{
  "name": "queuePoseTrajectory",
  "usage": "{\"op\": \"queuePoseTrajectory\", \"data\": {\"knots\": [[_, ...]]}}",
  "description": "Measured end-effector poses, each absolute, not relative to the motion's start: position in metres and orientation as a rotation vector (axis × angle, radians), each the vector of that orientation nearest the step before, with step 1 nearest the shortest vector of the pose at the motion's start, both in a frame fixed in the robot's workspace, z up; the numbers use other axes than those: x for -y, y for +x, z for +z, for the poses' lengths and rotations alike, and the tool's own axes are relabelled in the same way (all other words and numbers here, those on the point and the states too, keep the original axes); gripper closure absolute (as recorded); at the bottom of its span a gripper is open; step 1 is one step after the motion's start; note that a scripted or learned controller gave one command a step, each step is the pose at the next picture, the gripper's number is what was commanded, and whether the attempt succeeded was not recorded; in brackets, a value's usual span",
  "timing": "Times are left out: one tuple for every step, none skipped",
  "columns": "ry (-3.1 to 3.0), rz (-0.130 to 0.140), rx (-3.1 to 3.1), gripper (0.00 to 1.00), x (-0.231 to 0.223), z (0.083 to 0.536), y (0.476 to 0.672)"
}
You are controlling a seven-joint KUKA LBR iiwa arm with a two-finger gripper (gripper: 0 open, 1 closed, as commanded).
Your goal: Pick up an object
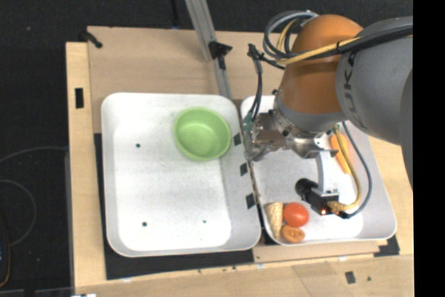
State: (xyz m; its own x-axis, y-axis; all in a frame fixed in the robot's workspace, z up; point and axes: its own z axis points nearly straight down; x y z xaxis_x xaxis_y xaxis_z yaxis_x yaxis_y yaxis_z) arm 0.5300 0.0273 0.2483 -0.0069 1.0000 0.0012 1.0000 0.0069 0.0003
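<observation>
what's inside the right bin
In the right bin, near its front corner, lie a red tomato-like item, a pale wedge and a small orange piece. The arm covers the bin's far part, so anything there is hidden.

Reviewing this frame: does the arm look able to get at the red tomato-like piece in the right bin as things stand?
Probably yes. The red piece lies uncovered near the right bin's front wall, and the arm already hangs over that bin. A pale wedge and an orange piece crowd it, so a clean pick may be tight.
</observation>
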Motion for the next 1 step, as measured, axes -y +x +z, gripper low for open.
{"op": "queuePoseTrajectory", "data": {"knots": [[-2.217,-0.002,2.225,1.0,-0.0837,0.2379,0.5163]]}}
